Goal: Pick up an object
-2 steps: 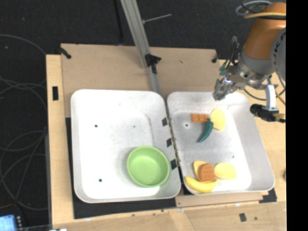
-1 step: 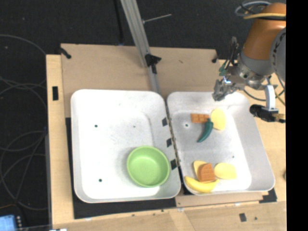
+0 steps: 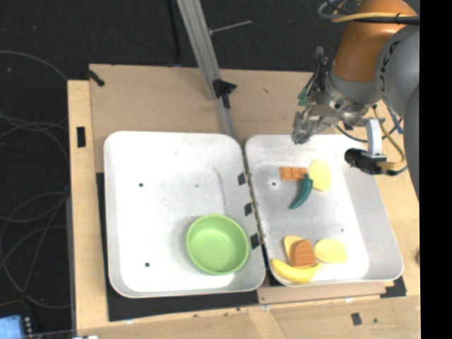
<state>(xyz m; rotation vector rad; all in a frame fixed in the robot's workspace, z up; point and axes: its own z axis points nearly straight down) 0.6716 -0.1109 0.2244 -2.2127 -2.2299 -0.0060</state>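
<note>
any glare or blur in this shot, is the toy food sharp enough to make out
Camera view: soft overall, mild blur; the white bins look bright and slightly washed out; the green bowl reads clearly, the small food pieces blend at their edges; the pincer is dark and indistinct.

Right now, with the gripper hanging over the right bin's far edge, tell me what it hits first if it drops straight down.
Probably the shallow white right bin's bare far rim or floor; the gripper points there. Depth is unclear.
</note>
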